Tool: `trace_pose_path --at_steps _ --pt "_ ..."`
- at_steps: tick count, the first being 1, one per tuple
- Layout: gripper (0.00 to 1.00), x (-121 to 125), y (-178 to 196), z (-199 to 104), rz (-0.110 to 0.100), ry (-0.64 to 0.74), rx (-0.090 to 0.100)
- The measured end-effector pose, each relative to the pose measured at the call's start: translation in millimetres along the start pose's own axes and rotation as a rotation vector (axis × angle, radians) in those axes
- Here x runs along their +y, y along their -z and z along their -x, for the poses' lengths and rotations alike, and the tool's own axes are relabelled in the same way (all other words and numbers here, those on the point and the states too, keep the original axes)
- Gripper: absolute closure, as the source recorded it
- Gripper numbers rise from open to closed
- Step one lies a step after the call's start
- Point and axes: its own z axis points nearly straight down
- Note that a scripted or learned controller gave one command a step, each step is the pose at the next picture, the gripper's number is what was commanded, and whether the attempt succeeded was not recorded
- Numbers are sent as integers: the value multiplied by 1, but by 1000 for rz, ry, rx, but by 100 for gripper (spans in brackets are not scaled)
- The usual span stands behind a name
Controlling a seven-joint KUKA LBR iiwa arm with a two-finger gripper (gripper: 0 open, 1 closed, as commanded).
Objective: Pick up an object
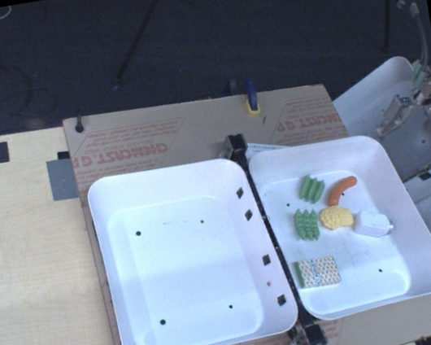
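The right bin (415, 273) holds several small objects. A green ridged piece (311, 188) lies next to an orange sausage-shaped piece (342, 188). Below them are a second green piece (306, 224), a yellow corn-like piece (337, 218) and a small white object (372, 223). A flat speckled green-edged pad (317, 272) lies nearer the front. The arm's grey body (393, 103) stands outside the bin at the right, and my gripper (416, 103) is up beside the bin's far right corner, away from all the objects, with nothing seen in it.
The left bin (110, 227) sits beside the right one, joined by a black divider with clips (256, 226). Both rest on a cardboard sheet (160, 140) on a light wooden bench (29, 283). Cables run across the dark background.
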Motion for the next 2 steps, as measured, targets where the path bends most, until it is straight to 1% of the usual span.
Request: trace_pose_path --at_steps 1,2 --pt "100 -4 2 -2 -16 1 7" --pt "100 -101 -41 -7 -21 -5 10"
